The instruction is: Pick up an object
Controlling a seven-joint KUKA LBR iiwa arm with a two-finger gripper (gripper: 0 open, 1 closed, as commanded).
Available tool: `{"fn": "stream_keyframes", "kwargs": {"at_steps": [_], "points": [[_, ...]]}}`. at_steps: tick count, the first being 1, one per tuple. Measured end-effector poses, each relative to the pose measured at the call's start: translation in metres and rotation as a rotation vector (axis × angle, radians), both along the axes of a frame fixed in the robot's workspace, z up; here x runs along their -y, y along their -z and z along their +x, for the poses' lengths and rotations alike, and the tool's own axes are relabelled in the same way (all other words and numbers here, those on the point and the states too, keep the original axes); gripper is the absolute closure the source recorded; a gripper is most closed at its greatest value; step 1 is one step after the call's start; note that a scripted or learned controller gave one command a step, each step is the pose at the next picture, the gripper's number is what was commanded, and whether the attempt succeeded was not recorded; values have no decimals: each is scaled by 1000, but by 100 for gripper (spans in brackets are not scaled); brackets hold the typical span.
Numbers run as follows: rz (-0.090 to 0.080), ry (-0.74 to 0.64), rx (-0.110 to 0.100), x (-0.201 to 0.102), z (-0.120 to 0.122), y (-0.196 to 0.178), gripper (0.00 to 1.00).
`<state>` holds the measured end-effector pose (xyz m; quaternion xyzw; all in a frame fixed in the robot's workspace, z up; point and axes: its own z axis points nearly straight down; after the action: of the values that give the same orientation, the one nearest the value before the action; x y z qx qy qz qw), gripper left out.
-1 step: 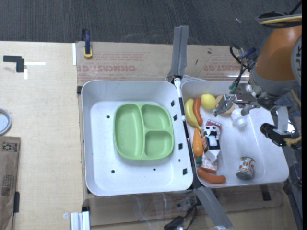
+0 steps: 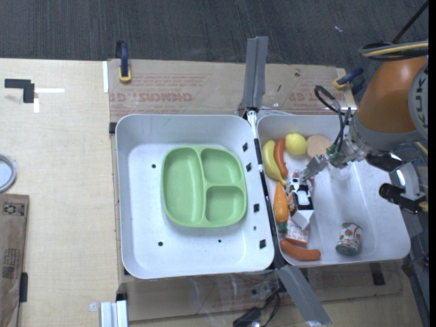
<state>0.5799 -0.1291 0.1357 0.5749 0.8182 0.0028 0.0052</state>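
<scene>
Bins sat side by side: we saw a green tray in the left bin, food items crowding the right bin's left wall. Our gripper hovered above them, grip state unreadable. We judged the approach underway; descent onto the carrot came next.

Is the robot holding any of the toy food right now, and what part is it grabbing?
It cannot be told. The gripper hangs low in the right bin next to the banana and lemon, but no item shows in its grasp.
</scene>
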Motion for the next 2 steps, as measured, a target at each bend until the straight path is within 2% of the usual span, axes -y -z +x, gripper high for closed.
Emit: {"fn": "stream_keyframes", "kwargs": {"at_steps": [1, 2], "points": [[-6, -7, 20, -11, -9, 10, 0], [-18, -122, 68, -13, -31, 14, 0]]}}
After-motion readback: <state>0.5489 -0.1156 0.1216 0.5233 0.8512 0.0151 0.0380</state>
